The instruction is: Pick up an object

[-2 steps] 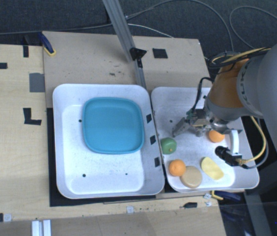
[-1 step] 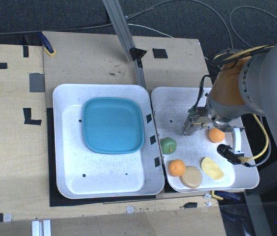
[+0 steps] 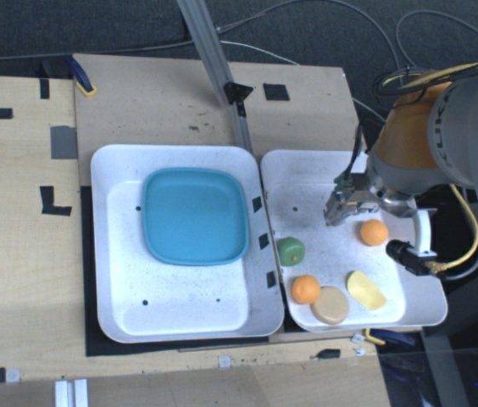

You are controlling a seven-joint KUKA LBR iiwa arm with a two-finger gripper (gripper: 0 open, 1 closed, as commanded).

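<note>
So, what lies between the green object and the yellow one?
In the camera view, an orange ball and a tan disc lie between green object and yellow one.

Plate (image 3: 195, 215) in left bin (image 3: 103, 253); five small objects (image 3: 330, 303) in right bin (image 3: 307, 172).

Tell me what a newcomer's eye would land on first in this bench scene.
The big blue plate in the left bin stands out most against the white. Next comes the grey arm with its orange band, reaching in from the right, its tool hovering over the right bin. Along that bin's near side lie small bright things: two orange balls, a green piece, a yellow piece and a tan disc.
</note>
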